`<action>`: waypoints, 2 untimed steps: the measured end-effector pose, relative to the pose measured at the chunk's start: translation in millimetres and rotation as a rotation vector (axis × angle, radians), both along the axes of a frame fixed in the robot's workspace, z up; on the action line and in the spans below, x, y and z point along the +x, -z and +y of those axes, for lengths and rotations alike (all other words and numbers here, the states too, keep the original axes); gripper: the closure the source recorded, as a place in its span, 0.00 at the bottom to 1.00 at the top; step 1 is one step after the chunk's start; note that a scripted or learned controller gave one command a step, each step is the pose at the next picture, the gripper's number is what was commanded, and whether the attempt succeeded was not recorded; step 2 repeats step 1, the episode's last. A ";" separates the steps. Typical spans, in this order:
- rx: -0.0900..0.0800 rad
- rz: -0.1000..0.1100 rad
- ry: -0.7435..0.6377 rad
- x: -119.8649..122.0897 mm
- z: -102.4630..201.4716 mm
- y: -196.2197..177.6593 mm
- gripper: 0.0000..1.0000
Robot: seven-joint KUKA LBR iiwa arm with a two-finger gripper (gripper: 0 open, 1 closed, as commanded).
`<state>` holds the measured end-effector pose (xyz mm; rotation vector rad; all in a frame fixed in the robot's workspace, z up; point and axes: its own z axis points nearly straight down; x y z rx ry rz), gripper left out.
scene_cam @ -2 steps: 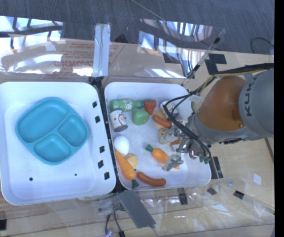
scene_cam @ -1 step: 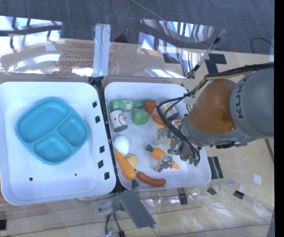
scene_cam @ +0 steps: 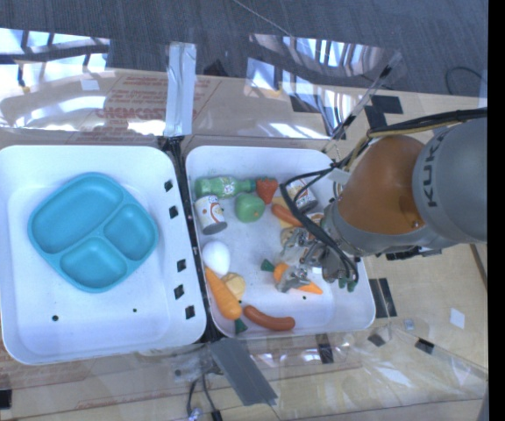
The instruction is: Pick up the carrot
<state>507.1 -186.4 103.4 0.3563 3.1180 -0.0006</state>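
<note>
Status: carrot (scene_cam: 223, 295) not yet lifted; it lies at the near left edge of the right bin (scene_cam: 340, 318), well left of the gripper (scene_cam: 301, 268), whose jaws I cannot tell open from closed. Count, by size: two bins; one blue tray (scene_cam: 93, 231) in the left bin (scene_cam: 24, 323); one sausage (scene_cam: 268, 319); one egg (scene_cam: 216, 257).

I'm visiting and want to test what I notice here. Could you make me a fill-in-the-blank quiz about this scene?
1. The blue three-compartment plastic tray lies in the ___ white bin.
2. The long orange toy carrot lies along the ___ wall of the right white bin.
3. Just above that carrot sits a white ___.
4. The grey and orange arm's gripper is over the ___ bin.

Missing words: left; left; egg; right
</note>
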 end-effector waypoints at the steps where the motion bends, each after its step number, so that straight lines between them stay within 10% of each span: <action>1: 0.001 -0.001 0.137 1.6 34.5 -79.8 1.00; 2: 0.001 -0.001 0.137 1.6 34.5 -79.8 1.00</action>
